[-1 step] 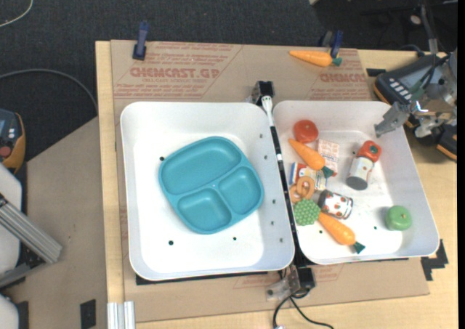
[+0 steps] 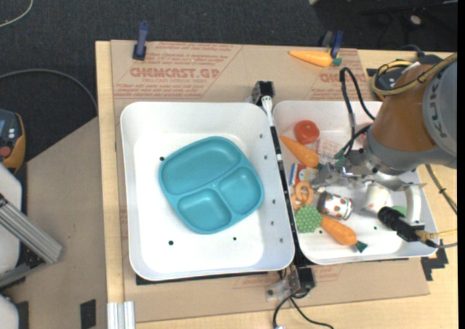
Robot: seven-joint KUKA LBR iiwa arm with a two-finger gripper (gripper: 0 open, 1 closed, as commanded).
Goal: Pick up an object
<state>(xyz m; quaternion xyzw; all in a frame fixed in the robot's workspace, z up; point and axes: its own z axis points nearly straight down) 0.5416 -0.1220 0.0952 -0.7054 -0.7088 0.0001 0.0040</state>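
My gripper (image 2: 336, 173) hangs low over the middle of the right bin (image 2: 378, 248), under the grey and orange arm. Toys lie around it. An orange carrot (image 2: 300, 150) rests just to its left, with a red round piece (image 2: 306, 131) behind that. In front of the gripper lies a small white can with red marks (image 2: 336, 206), tipped on its side. A pretzel-shaped piece (image 2: 302, 192), a green bumpy piece (image 2: 306, 218) and a second carrot (image 2: 338, 231) sit along the bin's front left. I see nothing lifted off the bin floor.
The left bin (image 2: 145, 233) holds a blue divided plate (image 2: 211, 184). Another orange carrot (image 2: 311, 57) lies on the cardboard behind the right bin, next to a blue clamp (image 2: 335, 43). A black clip (image 2: 264, 91) sits where the bins meet at the back.
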